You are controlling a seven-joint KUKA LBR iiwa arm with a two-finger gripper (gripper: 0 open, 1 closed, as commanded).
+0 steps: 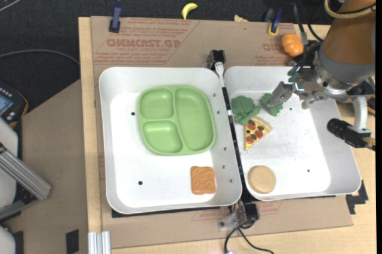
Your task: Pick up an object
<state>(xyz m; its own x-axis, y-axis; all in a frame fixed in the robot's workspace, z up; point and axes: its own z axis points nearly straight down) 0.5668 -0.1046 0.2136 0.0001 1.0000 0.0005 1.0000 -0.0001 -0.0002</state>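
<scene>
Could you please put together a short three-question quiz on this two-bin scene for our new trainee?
1. True or false: the green divided plate lies in the right bin.
2. Which item lies beside the pizza slice: (a) green leafy toy, (b) orange waffle?
3. Name the round tan item in the right bin's near corner.

Key: 1 false, it lies in the left bin; 2 a; 3 the cookie.
</scene>
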